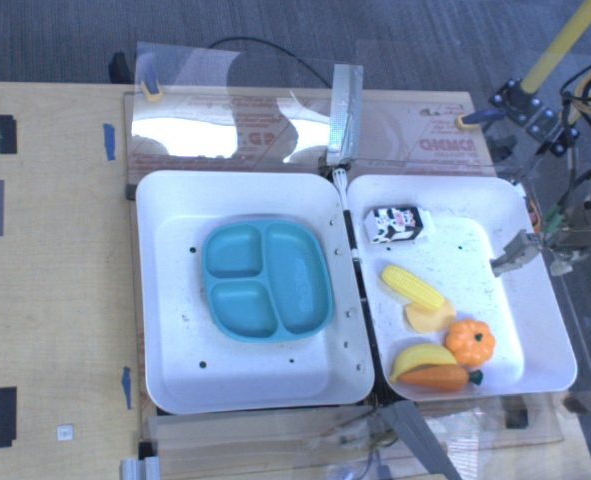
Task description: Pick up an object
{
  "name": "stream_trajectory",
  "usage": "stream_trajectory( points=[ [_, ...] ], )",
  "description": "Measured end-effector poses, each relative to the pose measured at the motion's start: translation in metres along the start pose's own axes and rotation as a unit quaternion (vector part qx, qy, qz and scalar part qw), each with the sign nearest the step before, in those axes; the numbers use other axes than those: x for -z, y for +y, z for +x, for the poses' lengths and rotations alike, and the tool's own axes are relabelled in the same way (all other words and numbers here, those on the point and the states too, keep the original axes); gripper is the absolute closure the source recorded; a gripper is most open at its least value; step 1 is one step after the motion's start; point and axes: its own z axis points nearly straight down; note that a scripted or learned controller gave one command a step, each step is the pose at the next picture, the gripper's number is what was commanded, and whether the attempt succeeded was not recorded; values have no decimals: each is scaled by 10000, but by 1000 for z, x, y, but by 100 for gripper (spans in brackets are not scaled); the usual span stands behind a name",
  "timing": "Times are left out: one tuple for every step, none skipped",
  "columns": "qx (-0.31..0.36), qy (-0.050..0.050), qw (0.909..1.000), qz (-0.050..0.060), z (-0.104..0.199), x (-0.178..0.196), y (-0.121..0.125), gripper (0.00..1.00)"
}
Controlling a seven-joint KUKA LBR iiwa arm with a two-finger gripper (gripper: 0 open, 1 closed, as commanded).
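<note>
Camera view: I saw two white bins side by side on the wooden counter (45,268). The left bin (165,368) held a blue divided plate (268,278) lying flat near its middle. The right bin (545,368) held all the small items I could pick.

A black-and-white carton (393,224) lay near the far edge of the right bin, apart from the rest. The corn cob (412,287) lay slanted below it, touching a pale yellow slice (427,317). The orange pumpkin (470,342) sat just beside that slice, toward the near right. The banana (420,356) and the carrot (437,376) lay together at the near edge, the carrot in front and touching the banana, with the pumpkin right against them.

The gripper (515,253) sat at the right bin's right rim, well apart from the carton and clear of the corn and pumpkin. It was small and grey against clutter, so I couldn't tell whether it was open or closed.

A clear plastic panel (225,118) stood behind the bins. A yellow pole (570,30) slanted across the top right corner. Blue tape (109,140) marked the counter left of the bins.
</note>
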Motion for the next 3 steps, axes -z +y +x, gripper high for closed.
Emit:
stream_trajectory(
  points=[
    [1487,10,9889,12,24,-86,-5,0],
    [1280,-16,9918,-47,54,-177,3,0],
    [820,-23,9966,-47,21,-121,45,0]
  ],
)
